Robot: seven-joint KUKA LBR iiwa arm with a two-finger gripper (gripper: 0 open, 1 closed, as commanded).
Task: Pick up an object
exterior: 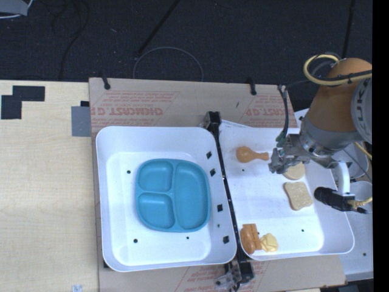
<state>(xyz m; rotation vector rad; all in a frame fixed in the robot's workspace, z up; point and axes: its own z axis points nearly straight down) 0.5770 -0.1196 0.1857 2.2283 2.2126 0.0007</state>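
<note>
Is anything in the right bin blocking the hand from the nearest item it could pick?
Nothing visible does. The hand hangs over the right bin, right beside a pale round piece partly hidden by it. The toast slice and the drumstick lie apart from that spot.

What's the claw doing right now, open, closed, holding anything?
Claw: low in the right bin, between the drumstick and a pale food piece; open or closed cannot be told, nothing seen held.
</note>
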